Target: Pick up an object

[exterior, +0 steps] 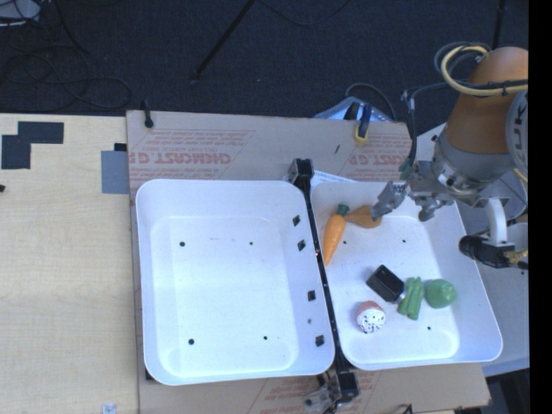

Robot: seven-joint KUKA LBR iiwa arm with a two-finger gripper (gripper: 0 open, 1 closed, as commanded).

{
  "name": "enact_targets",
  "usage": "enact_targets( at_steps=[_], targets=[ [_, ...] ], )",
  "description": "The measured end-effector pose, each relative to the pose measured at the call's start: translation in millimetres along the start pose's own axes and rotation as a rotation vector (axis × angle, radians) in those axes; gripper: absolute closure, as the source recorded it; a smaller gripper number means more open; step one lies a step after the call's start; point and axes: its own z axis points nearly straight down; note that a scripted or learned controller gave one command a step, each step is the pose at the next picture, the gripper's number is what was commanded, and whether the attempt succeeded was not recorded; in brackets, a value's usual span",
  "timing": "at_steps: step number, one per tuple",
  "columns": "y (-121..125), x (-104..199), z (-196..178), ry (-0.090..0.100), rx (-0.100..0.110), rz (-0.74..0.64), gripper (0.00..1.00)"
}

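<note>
Camera view: arm enters from right, wrist bent over right bin far edge. Gripper fingers spread, nothing held. Toy carrot lies nearby, near divider.

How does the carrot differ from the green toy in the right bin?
The carrot is orange with a small green top; the green toy is green all over. The carrot is a slim taper, while the green toy is chunkier, a ridged piece beside a rounded one. The carrot lies at the bin's far end near the divider; the green toy lies nearer the near right side. Both lie flat in the same bin.
</note>
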Motion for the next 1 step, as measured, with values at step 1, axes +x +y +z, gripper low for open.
enact_targets(
  at_steps=[1],
  targets=[
    [-72.8,-59.0,-60.7,-0.001,0.001,0.005,0.00]
  ],
)
